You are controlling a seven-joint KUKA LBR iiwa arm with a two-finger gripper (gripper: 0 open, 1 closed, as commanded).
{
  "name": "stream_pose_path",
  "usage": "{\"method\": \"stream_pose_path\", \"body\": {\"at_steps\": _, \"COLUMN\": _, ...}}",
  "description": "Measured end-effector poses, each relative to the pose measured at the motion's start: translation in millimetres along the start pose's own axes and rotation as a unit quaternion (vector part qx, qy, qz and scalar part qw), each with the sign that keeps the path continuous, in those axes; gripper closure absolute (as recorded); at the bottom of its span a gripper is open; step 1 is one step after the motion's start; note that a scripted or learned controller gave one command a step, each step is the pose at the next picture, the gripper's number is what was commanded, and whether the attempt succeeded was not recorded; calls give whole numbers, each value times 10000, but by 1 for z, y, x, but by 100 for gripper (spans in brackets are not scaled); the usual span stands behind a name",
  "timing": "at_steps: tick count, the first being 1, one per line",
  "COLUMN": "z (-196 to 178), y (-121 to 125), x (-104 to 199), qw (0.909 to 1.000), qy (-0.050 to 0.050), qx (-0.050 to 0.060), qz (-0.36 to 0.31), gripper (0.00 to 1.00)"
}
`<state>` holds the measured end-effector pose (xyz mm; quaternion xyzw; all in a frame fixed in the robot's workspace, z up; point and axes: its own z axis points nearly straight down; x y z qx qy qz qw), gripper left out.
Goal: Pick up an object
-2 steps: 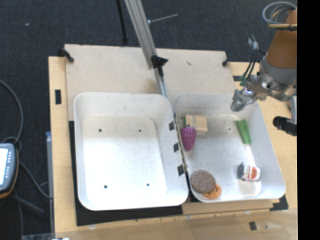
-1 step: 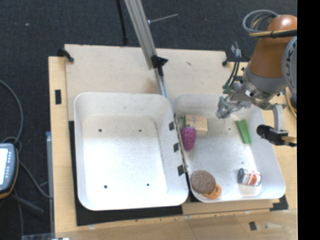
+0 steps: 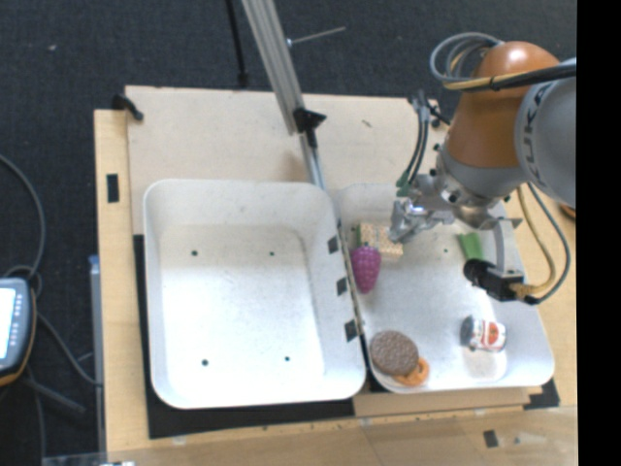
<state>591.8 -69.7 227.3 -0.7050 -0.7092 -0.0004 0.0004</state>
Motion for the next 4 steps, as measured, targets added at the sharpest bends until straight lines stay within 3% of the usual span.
{"method": "stream_pose_path", "body": {"at_steps": 2, "z": -15, "y": -29, "x": 91, "qw": 10000, "qy": 8, "qx": -2, "qz": -9, "gripper": 100}}
{"method": "stream_pose_path", "body": {"at_steps": 3, "z": -24, "y": -56, "x": 142, "qw": 10000, "qy": 9, "qx": 2, "qz": -13, "gripper": 100}}
{"method": "stream_pose_path", "body": {"at_steps": 4, "z": -23, "y": -55, "x": 139, "qw": 10000, "qy": 3, "qx": 1, "qz": 24, "gripper": 0}}
